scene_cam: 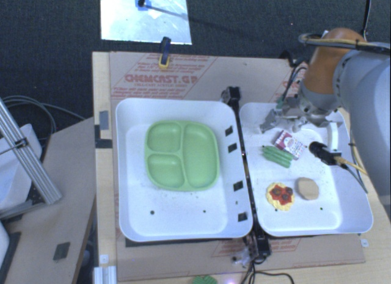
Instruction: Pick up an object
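Two white bins sit on brown board. My claw (273, 120) hangs over the right bin (351, 212); its fingers I cannot tell. Just beside it lies a packet (288, 143), then beans (277, 156), pizza (280, 195), bread (307, 188). Left bin (131, 212) holds a green tray (182, 155).

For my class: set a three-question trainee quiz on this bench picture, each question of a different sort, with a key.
1. True or false: the green tray lies in the right bin.
2. Which lies nearest the gripper? A) toy pizza B) red-and-white packet C) bread roll
3. Fill in: the green beans lie in the ____ bin.

Key: 1 false, it lies in the left bin; 2 B; 3 right.
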{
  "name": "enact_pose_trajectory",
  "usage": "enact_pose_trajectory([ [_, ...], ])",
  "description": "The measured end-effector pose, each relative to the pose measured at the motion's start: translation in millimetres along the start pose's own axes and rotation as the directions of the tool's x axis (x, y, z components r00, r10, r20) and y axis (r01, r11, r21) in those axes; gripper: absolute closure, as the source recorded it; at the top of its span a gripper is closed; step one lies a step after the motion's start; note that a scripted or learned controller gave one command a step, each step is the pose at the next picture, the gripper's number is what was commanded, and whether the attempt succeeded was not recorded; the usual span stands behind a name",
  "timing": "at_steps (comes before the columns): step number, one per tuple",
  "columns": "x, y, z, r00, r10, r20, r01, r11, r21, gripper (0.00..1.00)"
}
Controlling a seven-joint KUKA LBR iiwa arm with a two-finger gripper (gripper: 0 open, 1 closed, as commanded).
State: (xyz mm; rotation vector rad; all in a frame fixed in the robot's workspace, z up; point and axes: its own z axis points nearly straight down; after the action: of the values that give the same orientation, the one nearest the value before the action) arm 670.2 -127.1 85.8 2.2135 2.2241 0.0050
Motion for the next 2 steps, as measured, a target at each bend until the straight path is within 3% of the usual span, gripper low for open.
enact_pose_trajectory([
  [1, -36.0, -49.6, 1.0, 1.0, 0.007, 0.001, -0.008, 1.0, 0.006, 0.0],
  [2, -33.1, -46.0, -10.6, 1.0, 0.003, 0.001, -0.003, 1.0, -0.001, 1.0],
])
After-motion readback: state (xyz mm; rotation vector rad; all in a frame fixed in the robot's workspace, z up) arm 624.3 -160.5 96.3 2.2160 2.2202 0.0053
